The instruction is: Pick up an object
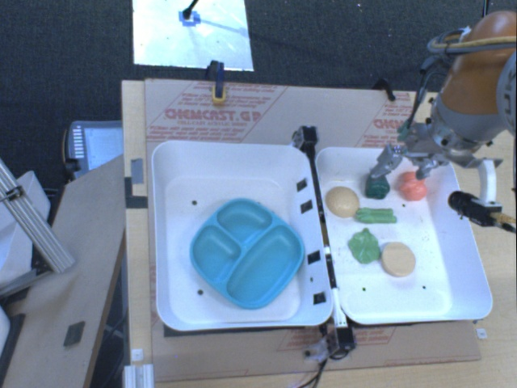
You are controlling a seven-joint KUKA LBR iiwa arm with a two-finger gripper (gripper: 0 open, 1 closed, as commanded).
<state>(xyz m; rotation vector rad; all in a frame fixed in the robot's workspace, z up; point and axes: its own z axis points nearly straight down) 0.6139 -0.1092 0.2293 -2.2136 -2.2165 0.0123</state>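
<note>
The right bin (460, 285) holds several small items. A dark green block (376, 187) and a red-orange fruit (413, 186) lie at its far end. Nearer are a tan ball (342, 201), a green pod (376, 215), a green leafy piece (364, 246) and a tan disc (398, 259). My gripper (405, 166) hangs over the far end of this bin, open, with one finger above the dark green block and the other above the red-orange fruit. Nothing sits between its fingers.
The left bin (174, 176) holds a blue divided plate (246, 252). A black divider clip strip (311, 208) runs between the bins. A black handle-like part (477, 208) juts over the right bin's right rim. The arm (477, 79) enters from the upper right.
</note>
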